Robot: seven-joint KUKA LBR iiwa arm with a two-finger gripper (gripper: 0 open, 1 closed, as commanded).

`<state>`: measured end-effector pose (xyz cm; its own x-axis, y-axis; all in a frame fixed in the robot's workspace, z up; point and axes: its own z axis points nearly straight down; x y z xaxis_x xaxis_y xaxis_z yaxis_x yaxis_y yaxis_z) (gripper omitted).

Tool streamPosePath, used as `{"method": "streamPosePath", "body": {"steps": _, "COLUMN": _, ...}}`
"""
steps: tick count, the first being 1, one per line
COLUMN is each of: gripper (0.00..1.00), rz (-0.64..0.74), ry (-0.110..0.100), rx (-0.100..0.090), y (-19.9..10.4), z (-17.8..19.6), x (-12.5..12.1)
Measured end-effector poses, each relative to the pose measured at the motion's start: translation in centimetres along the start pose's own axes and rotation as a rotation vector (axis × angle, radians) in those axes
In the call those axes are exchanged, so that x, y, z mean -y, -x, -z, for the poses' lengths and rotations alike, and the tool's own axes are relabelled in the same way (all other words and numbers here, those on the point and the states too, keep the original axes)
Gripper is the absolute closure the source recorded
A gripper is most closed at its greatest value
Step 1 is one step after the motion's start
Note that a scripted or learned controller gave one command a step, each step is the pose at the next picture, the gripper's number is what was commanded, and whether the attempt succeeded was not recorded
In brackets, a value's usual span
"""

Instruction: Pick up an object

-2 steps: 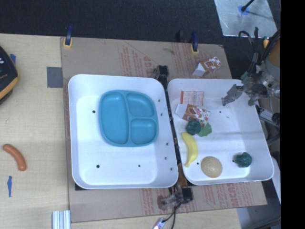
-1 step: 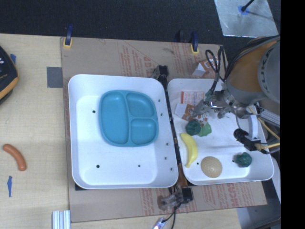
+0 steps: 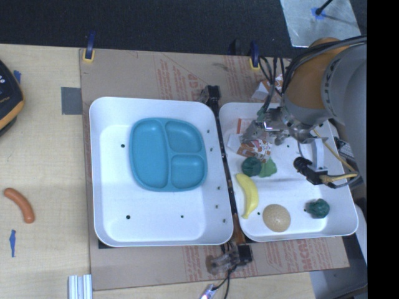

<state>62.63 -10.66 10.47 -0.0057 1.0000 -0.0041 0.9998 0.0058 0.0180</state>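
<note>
Blue plate (image 3: 167, 153), yellow banana (image 3: 249, 194), tan ball (image 3: 276, 217), white bins (image 3: 103, 167).

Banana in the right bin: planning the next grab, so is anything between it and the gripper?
Yes. The green toy lies between the gripper above and the banana below; the snack packet sits under the gripper too.

Arm (image 3: 330, 80) cut off at right edge; black device (image 3: 7, 98) cropped at left.

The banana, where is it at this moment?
The banana lies in the right bin, against its left wall, just below the green broccoli-like toy and left of the round tan object.
</note>
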Motion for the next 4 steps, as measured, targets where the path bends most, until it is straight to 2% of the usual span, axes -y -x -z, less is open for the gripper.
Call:
{"method": "streamPosePath", "body": {"steps": 1, "gripper": 0.0, "rz": -0.002, "ry": -0.017, "rx": -0.004, "y": -1.1, "z": -1.2, "x": -3.0}}
{"method": "streamPosePath", "body": {"steps": 2, "gripper": 1.0, "rz": 0.001, "ry": -0.019, "rx": -0.003, "y": -1.0, "z": -0.2, "x": -3.0}}
{"method": "streamPosePath", "body": {"steps": 3, "gripper": 1.0, "rz": 0.0, "ry": -0.02, "rx": -0.005, "y": -6.1, "z": 8.9, "x": 2.0}}
{"method": "streamPosePath", "body": {"steps": 4, "gripper": 1.0, "rz": 0.001, "ry": -0.024, "rx": -0.004, "y": -11.9, "z": 8.8, "x": 2.6}}
